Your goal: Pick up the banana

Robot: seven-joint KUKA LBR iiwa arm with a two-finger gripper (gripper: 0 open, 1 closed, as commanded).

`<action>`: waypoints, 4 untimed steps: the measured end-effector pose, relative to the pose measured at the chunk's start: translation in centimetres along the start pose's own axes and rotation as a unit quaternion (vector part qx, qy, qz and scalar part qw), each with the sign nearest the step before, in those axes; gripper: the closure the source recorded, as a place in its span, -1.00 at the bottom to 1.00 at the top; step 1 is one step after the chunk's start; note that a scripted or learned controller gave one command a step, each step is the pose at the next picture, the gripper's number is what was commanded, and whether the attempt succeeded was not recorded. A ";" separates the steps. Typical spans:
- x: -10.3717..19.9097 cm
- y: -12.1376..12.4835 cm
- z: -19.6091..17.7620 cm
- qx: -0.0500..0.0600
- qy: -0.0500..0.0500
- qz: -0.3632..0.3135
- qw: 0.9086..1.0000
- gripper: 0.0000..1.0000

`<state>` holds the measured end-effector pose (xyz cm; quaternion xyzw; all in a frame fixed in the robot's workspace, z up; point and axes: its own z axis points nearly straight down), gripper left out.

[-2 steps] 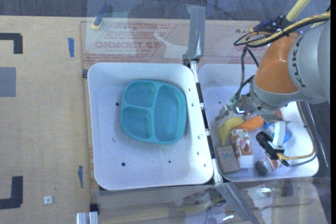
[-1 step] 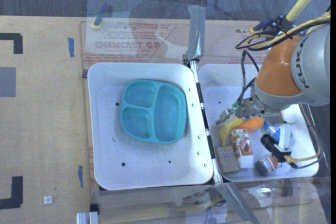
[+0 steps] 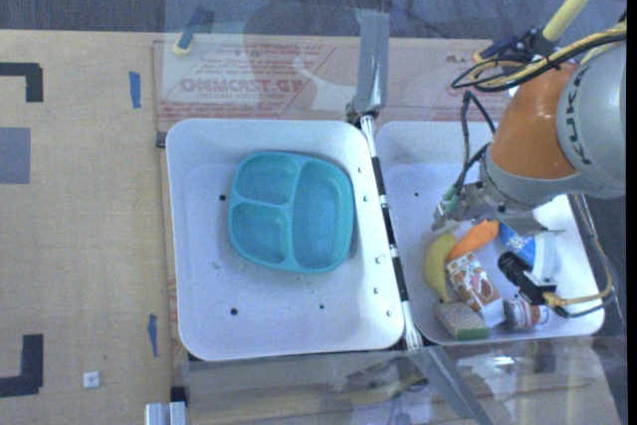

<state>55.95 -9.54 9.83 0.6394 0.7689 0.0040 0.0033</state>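
The grey arm (image 3: 587, 129) with its orange band is reaching in from the right and hanging over the right-hand white bin (image 3: 408, 164). Its pincer (image 3: 460, 206) is sitting low under the wrist, over the upper middle of that bin, and from this angle I cannot tell whether it is released or clenched; the wrist is hiding most of it.

The left-hand white bin (image 3: 194, 304) is lying beside it, holding a teal divided plate (image 3: 293, 212) with three compartments, set a little above the bin's middle.

The banana (image 3: 438, 264) is lying in the right bin, just below the pincer and slightly to its left, close to the wall shared by the two bins. It is yellow, short and curved, its bowed side facing that wall, and its right edge is partly covered by neighbours. An orange carrot-like piece (image 3: 475, 237) is lying across its upper end, and a small printed box (image 3: 472, 281) is touching its right side. A tan block (image 3: 460, 320) is lying just below the banana, near the bin's front rim.
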 end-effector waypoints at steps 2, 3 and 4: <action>0.2 -5.3 0.9 0.000 0.000 -0.193 0.981 -1.00; 0.1 -5.3 -0.1 -0.001 0.000 -0.190 0.982 1.00; 3.7 -1.0 -8.5 0.006 0.001 -0.158 0.987 1.00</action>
